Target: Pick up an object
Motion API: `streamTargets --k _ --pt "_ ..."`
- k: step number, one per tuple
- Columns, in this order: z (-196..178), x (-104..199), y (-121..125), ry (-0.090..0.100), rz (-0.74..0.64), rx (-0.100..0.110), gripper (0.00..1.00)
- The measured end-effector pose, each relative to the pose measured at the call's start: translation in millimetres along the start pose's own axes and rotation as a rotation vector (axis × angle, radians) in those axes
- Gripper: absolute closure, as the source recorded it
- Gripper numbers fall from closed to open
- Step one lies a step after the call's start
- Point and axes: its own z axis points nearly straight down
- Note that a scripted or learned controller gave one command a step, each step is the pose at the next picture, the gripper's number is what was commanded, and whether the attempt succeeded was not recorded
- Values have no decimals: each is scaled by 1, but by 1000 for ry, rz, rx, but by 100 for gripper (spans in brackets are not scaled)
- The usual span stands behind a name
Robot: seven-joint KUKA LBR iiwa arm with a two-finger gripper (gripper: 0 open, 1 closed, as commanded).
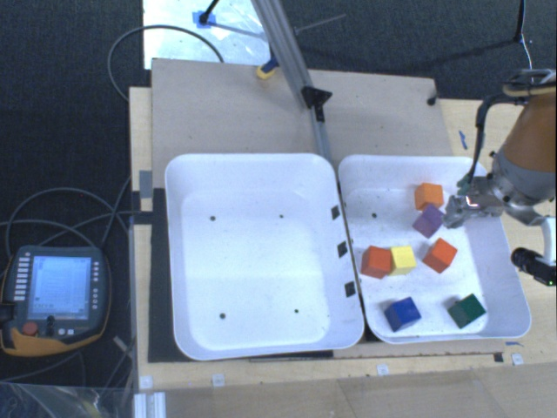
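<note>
Two shallow white bins sit side by side on the surface (383,103). The left bin (252,251) and the right bin (513,307) touch along their shared edge.

The right bin holds seven blocks. An orange block (428,195) lies toward the far side, with a purple block (427,221) just beside it on the near side. In the middle, a red-orange block (377,261) touches a yellow block (403,259); another orange block (440,255) lies just right of the yellow one, apart from it. Along the near side sit a blue block (402,313) and, to its right, a green block (467,310).

The arm (526,159) enters from the right. Its pincer (459,211) sits low over the right bin, just right of the purple block and near the far orange block. Whether the pincer is spread or closed cannot be told; no block is seen between its tips.

A handheld control pendant (54,299) rests at the far left, off the surface.
</note>
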Motion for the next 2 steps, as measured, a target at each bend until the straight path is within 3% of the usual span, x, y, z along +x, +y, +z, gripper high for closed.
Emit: streamTargets --k 2 --pt "-89 -3 10 0 -1 0 100"
